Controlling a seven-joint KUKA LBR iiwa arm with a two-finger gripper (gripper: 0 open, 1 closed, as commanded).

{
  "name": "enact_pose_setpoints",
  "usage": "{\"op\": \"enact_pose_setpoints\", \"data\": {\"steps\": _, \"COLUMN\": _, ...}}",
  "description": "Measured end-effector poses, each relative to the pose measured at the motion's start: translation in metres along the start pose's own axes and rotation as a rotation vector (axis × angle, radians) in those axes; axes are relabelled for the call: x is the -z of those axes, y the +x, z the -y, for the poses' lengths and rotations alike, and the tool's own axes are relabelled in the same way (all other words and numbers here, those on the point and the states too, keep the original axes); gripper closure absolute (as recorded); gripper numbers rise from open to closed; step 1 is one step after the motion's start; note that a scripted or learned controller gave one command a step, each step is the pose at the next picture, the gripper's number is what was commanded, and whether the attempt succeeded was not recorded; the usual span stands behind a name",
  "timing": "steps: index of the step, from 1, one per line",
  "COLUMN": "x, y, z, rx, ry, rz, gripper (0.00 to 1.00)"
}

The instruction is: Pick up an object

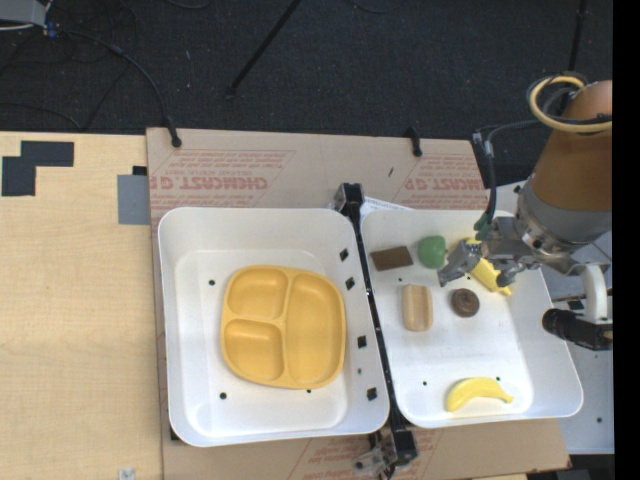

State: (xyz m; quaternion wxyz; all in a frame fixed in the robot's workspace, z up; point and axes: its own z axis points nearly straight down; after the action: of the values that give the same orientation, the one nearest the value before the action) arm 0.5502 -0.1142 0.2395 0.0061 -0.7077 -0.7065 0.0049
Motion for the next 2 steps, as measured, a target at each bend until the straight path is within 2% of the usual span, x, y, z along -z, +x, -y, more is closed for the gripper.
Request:
{"op": "enact_pose_setpoints", "data": {"steps": 1, "x": 0.007, "y": 0.000, "z": -0.002, "rx": 0.002, "ry": -0.014, "rz": 0.002, "gripper": 0.00}}
{"op": "enact_pose_setpoints", "data": {"steps": 2, "x": -0.052, "y": 0.005, "z": -0.009, "rx": 0.002, "ry": -0.011, "rz": 0.001, "gripper": 0.00}}
